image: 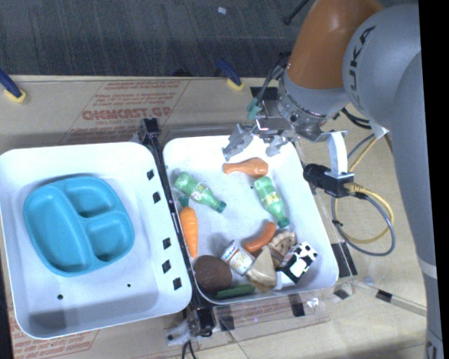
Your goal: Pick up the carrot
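The carrot (190, 229) lies in my right-hand bin (312, 207), close against its left wall. Its long axis runs nearly straight up and down the camera view, green top at the far end, narrow tip at the near end, touching or almost touching a round brown item (212, 273).

That bin holds a jumble. Two green bottles lie in it, one (198, 192) just above and to the right of the carrot, tilted, the other (270, 200) near the right wall. An orange drumstick-shaped piece (246, 166) sits at the far end. An orange sausage-like piece (260, 237), a small can (236, 259), a black-and-white cow-patterned toy (298, 263), a tan wedge (263, 273) and a dark green stick (235, 291) crowd the near corner.

The left bin (34, 303) holds a blue divided tray (78, 223).

My end effector (261, 138) hangs over the far edge of the right bin, just above the drumstick piece, empty. Its fingers (237, 143) are spread somewhat apart. The carrot lies well apart from it, toward the near left of the bin, with the tilted bottle between them. Both bins rest on a cardboard-covered surface (67, 117).
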Robot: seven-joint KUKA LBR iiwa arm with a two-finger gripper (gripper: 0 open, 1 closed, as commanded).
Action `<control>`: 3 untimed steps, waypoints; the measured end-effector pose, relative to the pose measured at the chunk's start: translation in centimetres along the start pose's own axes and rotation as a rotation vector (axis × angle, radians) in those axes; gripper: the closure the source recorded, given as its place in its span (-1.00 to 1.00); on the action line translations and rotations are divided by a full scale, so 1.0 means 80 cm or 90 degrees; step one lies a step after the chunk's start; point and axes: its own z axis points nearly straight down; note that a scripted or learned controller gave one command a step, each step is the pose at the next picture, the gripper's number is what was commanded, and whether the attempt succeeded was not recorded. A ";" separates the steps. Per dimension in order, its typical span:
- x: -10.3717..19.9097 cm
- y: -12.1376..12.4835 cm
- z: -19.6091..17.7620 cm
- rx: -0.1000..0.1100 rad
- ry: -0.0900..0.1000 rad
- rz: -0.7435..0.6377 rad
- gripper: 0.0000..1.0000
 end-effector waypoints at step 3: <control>0.022 -0.055 0.214 0.006 0.002 0.340 1.00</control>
